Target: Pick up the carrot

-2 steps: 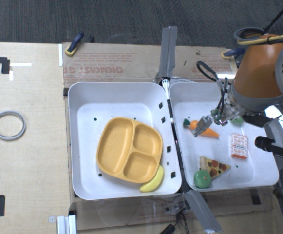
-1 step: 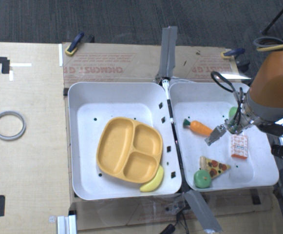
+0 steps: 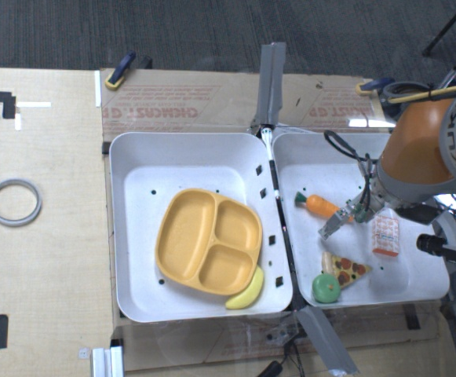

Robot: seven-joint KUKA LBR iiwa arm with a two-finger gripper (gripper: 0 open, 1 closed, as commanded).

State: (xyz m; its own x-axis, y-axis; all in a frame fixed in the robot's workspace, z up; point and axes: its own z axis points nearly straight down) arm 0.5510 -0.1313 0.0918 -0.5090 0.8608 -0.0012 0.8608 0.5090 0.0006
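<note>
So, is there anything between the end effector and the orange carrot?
No. In the camera view, bare white bin floor separates the end effector from the orange toy carrot with a green top.

Upside-down red lettering runs across the cardboard sheet lying beyond the bins, up and to the left of the claw; it looks like "CHEMICALS", though I can't be sure. The small white packet just right of the claw carries red print too small to read.
</note>
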